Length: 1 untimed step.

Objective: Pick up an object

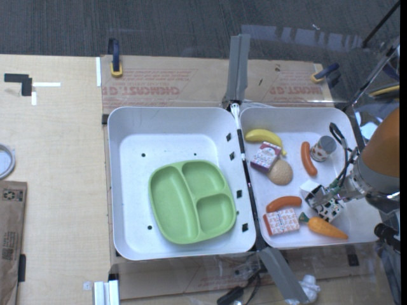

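tool (320, 202) low in right bin (356, 230), carrot (327, 228) just below it, finger state unclear

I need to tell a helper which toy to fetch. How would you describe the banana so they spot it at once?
Look in the right-hand white bin, near its far left corner. The banana lies there, just above a small pink carton: the only yellow, curved item.

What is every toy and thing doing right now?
green plate: lying flat in the left bin
banana: lying in the right bin
sausage: lying beside the cup
carrot: lying near the front wall
gripper: low over the right bin, above the carrot
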Tool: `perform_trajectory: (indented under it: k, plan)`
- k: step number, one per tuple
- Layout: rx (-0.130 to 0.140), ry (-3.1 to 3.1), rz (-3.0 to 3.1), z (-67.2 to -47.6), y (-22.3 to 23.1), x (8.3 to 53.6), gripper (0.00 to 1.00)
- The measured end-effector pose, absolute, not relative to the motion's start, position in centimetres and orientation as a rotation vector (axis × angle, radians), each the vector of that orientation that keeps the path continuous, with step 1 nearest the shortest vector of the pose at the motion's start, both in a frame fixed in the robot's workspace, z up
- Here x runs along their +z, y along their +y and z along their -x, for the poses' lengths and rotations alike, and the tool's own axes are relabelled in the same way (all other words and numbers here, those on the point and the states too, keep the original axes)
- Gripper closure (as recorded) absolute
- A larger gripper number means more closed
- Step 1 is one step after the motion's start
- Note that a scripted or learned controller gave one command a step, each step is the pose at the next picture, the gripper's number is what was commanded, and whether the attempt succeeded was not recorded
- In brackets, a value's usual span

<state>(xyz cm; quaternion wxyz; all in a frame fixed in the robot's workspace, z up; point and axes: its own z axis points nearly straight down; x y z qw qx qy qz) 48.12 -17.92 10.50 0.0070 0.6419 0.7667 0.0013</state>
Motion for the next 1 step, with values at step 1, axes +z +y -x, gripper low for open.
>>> perform_trajectory:
  k: [1]
  plan:
    - [-0.003,2.271,-2.172,-55.26,-8.1,19.1,1.0]
